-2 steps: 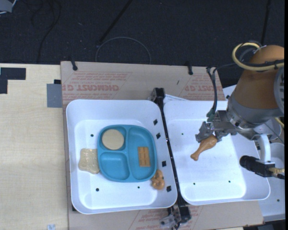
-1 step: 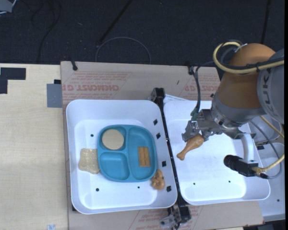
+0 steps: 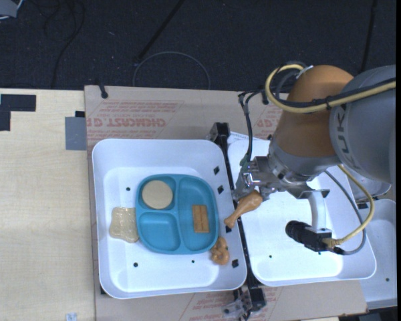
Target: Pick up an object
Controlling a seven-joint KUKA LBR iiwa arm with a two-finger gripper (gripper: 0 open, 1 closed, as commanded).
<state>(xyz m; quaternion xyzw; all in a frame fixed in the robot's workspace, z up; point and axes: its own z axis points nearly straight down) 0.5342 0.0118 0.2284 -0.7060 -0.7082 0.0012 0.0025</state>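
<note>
1. Clamping a tan drumstick-shaped toy [image 3: 244,208] between the fingers, gripper [image 3: 259,194] over the divider between bins.
2. Just left: could snag the left bin [image 3: 120,154] wall, loosening the thin-end hold.
3. Farther left: could fall onto the blue tray [image 3: 177,241].

Right bin [image 3: 281,273] far wall and jaws (state unclear) behind the arm [image 3: 321,119].

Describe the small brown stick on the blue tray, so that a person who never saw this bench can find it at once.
Start at the left white bin, where the blue tray lies. The tray has three compartments, and the brown stick lies in the narrow one on the right. It is rectangular and darker than the round tan disc in the upper left compartment.
</note>
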